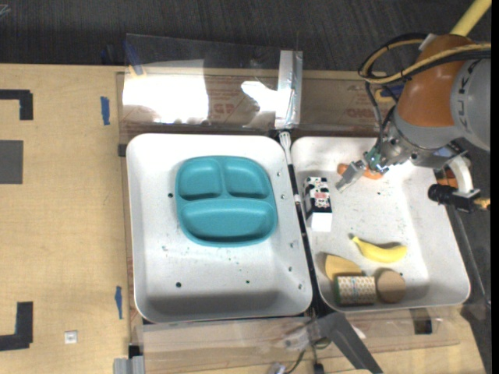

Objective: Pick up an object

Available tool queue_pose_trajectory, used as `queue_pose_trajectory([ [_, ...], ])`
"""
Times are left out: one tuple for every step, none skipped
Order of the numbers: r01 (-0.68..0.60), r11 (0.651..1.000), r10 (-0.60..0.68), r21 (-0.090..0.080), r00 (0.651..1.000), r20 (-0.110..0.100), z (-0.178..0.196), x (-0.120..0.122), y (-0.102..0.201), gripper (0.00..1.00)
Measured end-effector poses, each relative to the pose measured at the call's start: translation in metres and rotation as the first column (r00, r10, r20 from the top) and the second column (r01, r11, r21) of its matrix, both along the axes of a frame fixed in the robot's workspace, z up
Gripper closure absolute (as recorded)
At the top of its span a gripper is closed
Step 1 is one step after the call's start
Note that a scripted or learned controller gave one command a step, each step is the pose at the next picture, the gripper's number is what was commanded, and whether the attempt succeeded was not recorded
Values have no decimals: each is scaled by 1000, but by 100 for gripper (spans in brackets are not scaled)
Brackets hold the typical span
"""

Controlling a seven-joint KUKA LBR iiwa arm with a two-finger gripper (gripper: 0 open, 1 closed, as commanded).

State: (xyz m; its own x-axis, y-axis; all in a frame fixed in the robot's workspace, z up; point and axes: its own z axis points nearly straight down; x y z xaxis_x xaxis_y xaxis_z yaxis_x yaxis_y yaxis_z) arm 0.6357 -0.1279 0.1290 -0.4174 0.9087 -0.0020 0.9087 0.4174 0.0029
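Note:
My gripper (352, 173) hangs low over the back of the right bin (437, 232), reaching in from the right. Small orange pieces of an object (373, 174) show on either side of it; the gripper hides most of that object, and I cannot say whether it touches it. A white box with black print (317, 201) lies just left of and nearer than the gripper, by the bin's left wall. A yellow banana (380, 249) lies toward the front. Along the front wall sit a tan wedge (341, 266), a patterned roll (355, 288) and a brown round piece (391, 285).
The left bin (148, 232) holds a teal divided plate (226, 199). A ridge between the bins runs past the white box. A clear panel with a metal post (288, 88) stands behind the bins. Cables loop above the arm's orange band (429, 92).

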Motion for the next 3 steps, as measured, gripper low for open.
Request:
queue_pose_trajectory([
  [130,991,-130,-1,991,-2,-38,-1,-48,0],
  [-45,999,45,2,999,-6,-35,-54,-38,0],
  [-44,999,44,3,999,-5,-27,-52,-38,100],
])
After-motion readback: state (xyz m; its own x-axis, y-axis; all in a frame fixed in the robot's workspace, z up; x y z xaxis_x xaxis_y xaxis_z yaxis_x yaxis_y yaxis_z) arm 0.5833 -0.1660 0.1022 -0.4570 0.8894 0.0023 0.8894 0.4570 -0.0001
